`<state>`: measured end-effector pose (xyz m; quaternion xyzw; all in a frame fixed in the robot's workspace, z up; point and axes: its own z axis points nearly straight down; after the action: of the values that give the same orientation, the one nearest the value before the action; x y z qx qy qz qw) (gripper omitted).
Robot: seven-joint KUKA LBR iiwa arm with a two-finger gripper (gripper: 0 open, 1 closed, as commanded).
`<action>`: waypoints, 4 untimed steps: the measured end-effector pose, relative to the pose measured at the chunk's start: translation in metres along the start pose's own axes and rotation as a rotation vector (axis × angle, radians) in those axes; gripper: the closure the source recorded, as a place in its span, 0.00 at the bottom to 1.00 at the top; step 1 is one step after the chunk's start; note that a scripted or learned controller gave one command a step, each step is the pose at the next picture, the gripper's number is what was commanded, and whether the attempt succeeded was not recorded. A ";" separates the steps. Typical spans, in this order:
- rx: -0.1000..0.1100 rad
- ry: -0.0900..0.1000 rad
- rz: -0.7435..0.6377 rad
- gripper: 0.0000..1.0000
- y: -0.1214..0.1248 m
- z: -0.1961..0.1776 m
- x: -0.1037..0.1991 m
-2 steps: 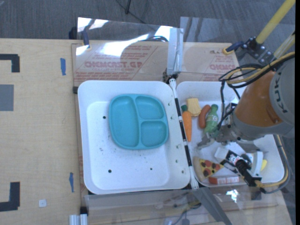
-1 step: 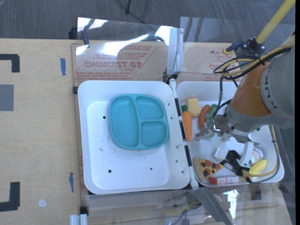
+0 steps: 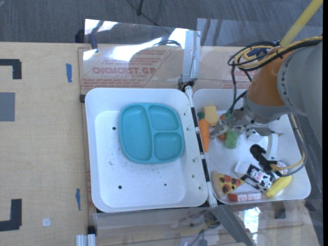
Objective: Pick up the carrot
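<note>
Right now the arm reaches in from the right of the frame, and the pincer (image 3: 224,129) hangs low over the right bin (image 3: 302,183), just right of the carrot (image 3: 204,134). That carrot lies along the bin's left wall, a yellow block (image 3: 210,114) above it. Whether the pincer is clenched or released, I cannot tell. Lower right, a pizza slice (image 3: 227,182) and a banana (image 3: 278,186). The left bin (image 3: 138,188) holds a teal divided plate (image 3: 151,132).
</note>
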<state>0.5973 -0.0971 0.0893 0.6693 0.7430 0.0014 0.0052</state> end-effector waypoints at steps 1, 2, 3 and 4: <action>-0.002 0.003 -0.056 0.00 -0.066 -0.001 0.005; 0.001 0.002 0.366 0.00 -0.008 0.000 -0.003; 0.000 -0.003 0.364 1.00 -0.008 -0.010 -0.004; 0.013 0.006 0.215 1.00 -0.059 -0.096 0.052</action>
<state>0.5319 -0.0516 0.1842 0.7453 0.6667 -0.0009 -0.0014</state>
